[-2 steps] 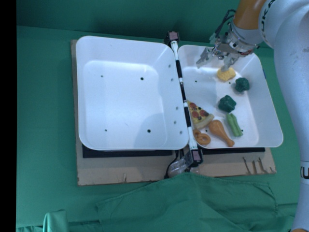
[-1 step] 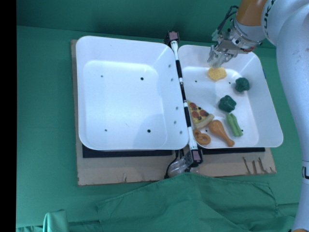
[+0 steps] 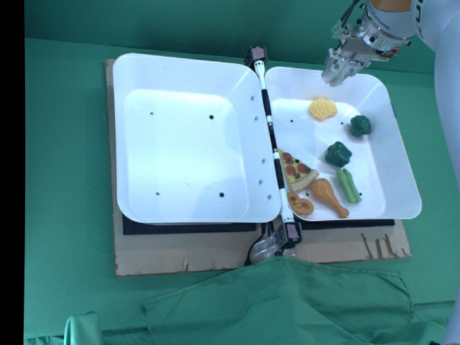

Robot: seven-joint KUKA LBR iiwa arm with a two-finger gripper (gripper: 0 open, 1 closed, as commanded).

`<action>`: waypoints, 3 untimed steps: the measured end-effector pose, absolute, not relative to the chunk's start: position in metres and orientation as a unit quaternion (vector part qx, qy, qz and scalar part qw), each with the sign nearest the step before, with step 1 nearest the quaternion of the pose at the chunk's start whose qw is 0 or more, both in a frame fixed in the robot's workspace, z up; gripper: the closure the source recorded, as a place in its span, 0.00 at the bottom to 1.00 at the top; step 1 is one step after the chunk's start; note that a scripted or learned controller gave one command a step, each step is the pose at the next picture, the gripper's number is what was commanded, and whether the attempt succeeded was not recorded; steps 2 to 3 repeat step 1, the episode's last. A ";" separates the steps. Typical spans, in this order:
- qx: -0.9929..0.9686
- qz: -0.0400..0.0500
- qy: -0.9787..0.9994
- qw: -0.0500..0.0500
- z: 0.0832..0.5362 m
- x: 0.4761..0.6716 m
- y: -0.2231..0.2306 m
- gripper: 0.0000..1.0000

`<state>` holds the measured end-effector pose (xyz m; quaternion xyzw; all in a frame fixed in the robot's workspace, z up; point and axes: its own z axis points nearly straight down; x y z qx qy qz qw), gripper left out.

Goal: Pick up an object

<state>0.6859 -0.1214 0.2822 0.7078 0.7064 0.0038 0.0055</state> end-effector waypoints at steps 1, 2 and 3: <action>0.708 0.004 0.706 0.006 0.351 0.688 -0.122 1.00; 0.708 0.004 0.706 0.006 0.351 0.688 -0.122 1.00; 0.708 0.004 0.706 0.006 0.351 0.688 -0.122 1.00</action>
